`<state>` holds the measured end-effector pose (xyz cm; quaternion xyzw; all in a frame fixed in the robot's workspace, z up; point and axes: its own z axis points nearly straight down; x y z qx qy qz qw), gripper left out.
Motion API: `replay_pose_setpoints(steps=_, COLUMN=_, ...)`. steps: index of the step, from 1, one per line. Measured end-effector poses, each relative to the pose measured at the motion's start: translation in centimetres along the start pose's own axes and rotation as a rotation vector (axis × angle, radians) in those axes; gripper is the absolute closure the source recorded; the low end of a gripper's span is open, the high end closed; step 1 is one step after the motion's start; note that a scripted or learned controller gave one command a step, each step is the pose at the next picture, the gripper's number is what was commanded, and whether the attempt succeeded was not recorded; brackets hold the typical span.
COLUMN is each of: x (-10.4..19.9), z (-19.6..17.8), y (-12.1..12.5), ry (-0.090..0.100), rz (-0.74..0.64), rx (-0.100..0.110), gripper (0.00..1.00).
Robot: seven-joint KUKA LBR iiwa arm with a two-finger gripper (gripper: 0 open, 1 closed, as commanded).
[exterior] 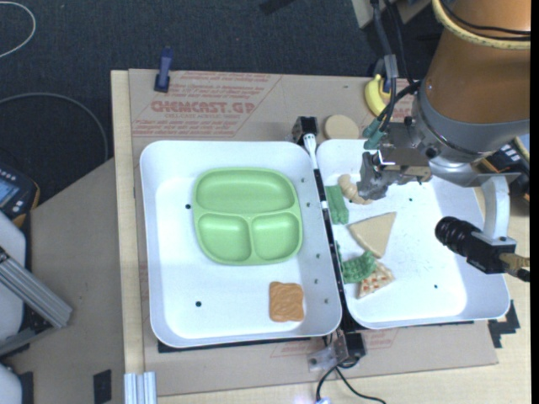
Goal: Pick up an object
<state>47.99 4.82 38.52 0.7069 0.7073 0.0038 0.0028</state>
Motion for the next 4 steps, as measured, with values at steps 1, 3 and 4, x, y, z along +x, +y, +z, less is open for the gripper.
replay_pose_setpoints(steps=1, x=-6.2, z=6.1, y=-0.2, ry=-0.002, rz=0.008, rx=0.017, gripper=1.0)
replay_pose_setpoints(steps=3, x=0.3, z=20.3, y=-0.2, ry=0.003, rz=-0.008, rx=0.017, gripper=1.0)
replay_pose_setpoints(steps=4, x=7.1, z=11.2, y=-0.1, ry=0.004, rz=-0.009, rx=0.0, gripper=1.0)
